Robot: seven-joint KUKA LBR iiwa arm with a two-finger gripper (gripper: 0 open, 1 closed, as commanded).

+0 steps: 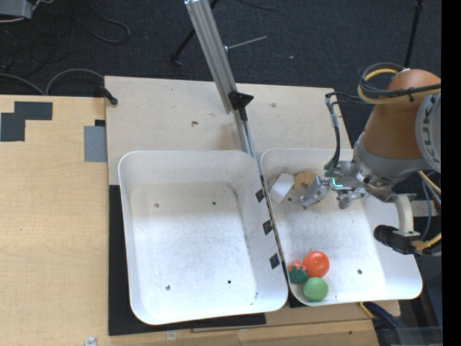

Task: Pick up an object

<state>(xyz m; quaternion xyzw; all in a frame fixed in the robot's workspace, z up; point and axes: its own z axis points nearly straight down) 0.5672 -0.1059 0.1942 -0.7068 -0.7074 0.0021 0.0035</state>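
Item: tan lump [305, 179] and white block [281, 187], right bin [389, 283]. Both just left of jaws [325, 193]; jaws spread, grasping nothing.

The arm [400, 132] is grey with a broad orange band, yellow and black cables looping above it.

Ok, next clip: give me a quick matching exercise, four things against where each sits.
Things:
1. red ball
2. green ball
3. gripper
4. grey block

Places:
A. top left of the right bin, by the divider
B. right bin's near edge, lowest in view
C. just above the green ball
D. over the right bin's upper half

Pairs: 1-C, 2-B, 3-D, 4-A
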